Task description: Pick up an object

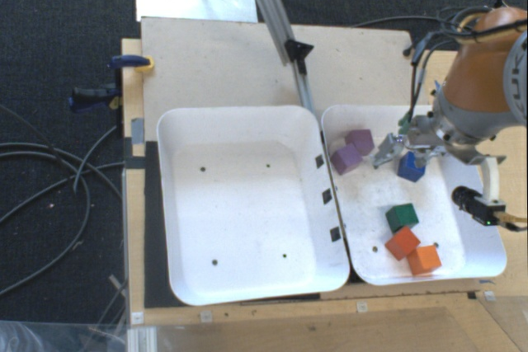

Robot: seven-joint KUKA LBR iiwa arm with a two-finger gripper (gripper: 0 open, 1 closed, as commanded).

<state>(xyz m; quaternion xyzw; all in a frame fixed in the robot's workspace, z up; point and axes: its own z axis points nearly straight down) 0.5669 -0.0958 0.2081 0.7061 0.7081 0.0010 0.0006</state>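
The gripper [406, 152] is hovering in the right bin [495, 260], directly over a blue block [411, 169] — I cannot tell its state or whether it is gripping the block.

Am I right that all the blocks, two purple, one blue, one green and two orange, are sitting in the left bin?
Not quite. The camera view shows them all in the right bin: purple blocks, blue block by the gripper, green block and orange blocks. The colours and counts are right.
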